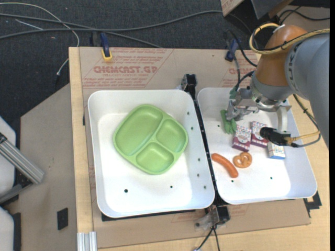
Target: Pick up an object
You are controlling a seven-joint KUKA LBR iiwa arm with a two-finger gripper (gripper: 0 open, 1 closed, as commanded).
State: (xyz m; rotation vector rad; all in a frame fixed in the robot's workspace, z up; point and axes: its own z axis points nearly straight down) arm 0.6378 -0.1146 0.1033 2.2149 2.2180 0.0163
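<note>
Taking the green divided plate (pixel 151 138) as the landmark: it is lying in the left bin (pixel 104 192), tilted so its three compartments are facing up. Above the plate, the cardboard sheet (pixel 78 140) under the bins is showing red print reading "CHEMCAST GP", with a blue-and-yellow clamp (pixel 106 47) gripping its top edge. Right of the plate, past the black hinge strip, the right bin (pixel 293 184) is holding an orange sausage (pixel 225 164) and a pretzel (pixel 243 159) just beside it. Further right, two small purple-and-white cartons (pixel 250 134) are standing side by side, their print too small to read. The gripper (pixel 234 115) is hanging over a green item (pixel 227 122) touching the cartons' left; I cannot tell how it is set.
</note>
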